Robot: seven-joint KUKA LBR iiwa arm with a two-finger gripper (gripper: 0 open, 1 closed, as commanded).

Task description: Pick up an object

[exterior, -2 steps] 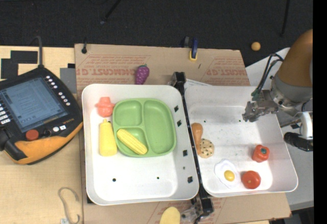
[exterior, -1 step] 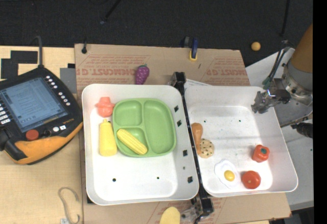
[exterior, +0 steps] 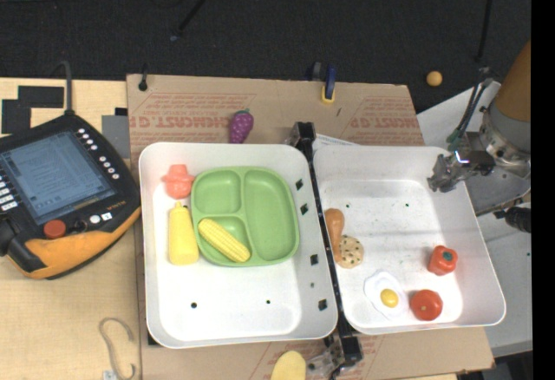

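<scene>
From my seat, biggest first: the two shallow white plastic bins on the surface, left bin (exterior: 165, 300) and right bin (exterior: 486, 283). The grey arm w/ orange band (exterior: 519, 101) comes in from the right, its end effector (exterior: 444, 172) hovering over the right bin's upper right rim. I can't tell if it's apart or together; too dark and small.

Left bin holds a green sectioned plastic tray (exterior: 260, 205) w/ a yellow toy corn cob (exterior: 224, 240) lying in its lower compartment, a yellow squeeze bottle (exterior: 181, 235) just beside, and a pink toy piece (exterior: 177, 181).

Right bin candidates: orange-brown toy sausage (exterior: 333, 221) touching a speckled cookie (exterior: 349, 252), a fried egg (exterior: 384, 292), two small red tomato-like toys (exterior: 426, 304) (exterior: 443, 259).

Risks, imo: end effector is near the bin wall, so a straight descent could clip the rim. Round tomatoes could roll out of a pinch; the flat egg gives little to grip; sausage + cookie touching may mean a double grab.
</scene>
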